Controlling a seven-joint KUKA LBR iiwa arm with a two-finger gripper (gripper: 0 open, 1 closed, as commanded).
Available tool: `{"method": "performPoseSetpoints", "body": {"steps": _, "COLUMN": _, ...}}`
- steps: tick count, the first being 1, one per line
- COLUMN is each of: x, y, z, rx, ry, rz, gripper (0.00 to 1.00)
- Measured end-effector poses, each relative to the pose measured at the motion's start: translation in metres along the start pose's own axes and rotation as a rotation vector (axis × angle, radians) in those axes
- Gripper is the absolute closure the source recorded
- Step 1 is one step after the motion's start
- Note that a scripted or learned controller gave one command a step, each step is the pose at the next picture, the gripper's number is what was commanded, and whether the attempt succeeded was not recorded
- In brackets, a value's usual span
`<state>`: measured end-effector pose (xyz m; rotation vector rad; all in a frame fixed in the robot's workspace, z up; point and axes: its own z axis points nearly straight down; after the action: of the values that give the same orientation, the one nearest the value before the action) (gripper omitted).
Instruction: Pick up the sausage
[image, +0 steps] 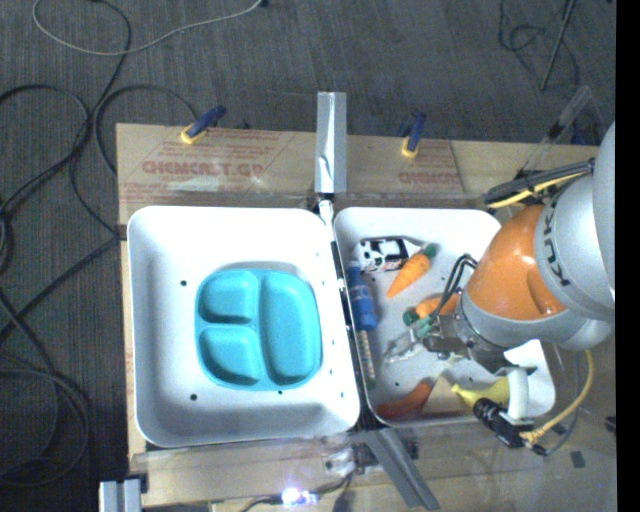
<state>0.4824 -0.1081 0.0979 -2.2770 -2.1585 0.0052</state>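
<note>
The gripper (415, 342) hung low in the right bin (465, 222); the reddish-brown sausage (408, 400) lay just below it, untouched. I couldn't tell its fingers' state.

White bins (150, 300), turquoise tray (260, 326), orange carrot (410, 270), blue tube (361, 302), blk/white toy (380, 251).

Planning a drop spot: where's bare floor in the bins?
Left bin: bare white border all round the blue tray, widest at its left. Right bin: crowded; carrot, blue tube and arm cover most, leaving a bare strip along the top wall, right of the carrot.
</note>
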Motion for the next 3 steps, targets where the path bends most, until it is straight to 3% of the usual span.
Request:
{"method": "performPoseSetpoints", "body": {"steps": 1, "x": 0.009, "y": 0.001, "z": 0.009, "rx": -0.010, "ry": -0.007, "rz": -0.011, "gripper": 0.00}}
{"method": "performPoseSetpoints", "body": {"steps": 2, "x": -0.017, "y": 0.006, "z": 0.009, "rx": -0.014, "ry": 0.000, "rz": -0.024, "gripper": 0.00}}
{"method": "performPoseSetpoints", "body": {"steps": 3, "x": -0.001, "y": 0.005, "z": 0.008, "rx": -0.018, "ry": -0.009, "rz": -0.080, "gripper": 0.00}}
